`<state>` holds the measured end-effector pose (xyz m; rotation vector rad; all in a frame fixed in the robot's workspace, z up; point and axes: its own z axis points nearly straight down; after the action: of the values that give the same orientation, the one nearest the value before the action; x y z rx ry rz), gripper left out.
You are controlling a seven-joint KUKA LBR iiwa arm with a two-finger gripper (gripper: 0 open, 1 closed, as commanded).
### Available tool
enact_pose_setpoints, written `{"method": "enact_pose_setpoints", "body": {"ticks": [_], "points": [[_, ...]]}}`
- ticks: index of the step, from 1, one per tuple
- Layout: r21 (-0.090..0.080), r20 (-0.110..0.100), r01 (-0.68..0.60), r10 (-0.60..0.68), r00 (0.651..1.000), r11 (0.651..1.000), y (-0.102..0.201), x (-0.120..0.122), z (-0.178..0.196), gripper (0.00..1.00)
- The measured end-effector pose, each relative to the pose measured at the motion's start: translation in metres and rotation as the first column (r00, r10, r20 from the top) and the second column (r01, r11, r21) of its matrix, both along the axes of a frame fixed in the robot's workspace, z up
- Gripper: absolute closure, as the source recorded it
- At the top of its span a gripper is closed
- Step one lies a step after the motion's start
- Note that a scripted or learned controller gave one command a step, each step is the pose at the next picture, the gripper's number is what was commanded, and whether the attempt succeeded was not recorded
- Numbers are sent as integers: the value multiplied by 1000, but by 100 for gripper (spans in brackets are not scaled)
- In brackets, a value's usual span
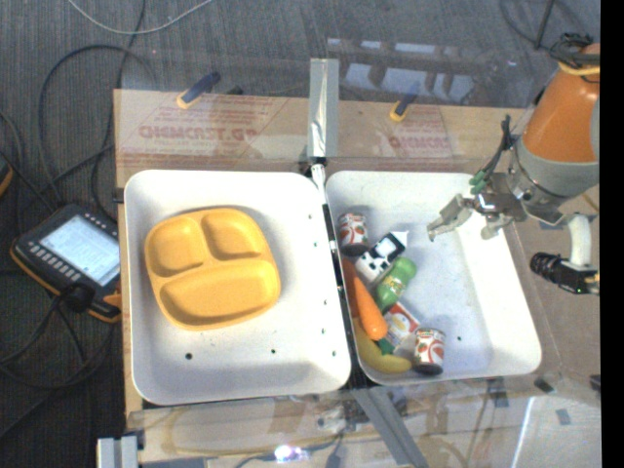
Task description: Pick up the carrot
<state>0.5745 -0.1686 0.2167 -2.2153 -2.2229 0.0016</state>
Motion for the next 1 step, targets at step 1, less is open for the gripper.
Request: {"method": "enact_pose_setpoints", "body": {"ticks": [1], "points": [[-10, 30, -130, 130, 991, 991, 52, -6, -97, 0]]}}
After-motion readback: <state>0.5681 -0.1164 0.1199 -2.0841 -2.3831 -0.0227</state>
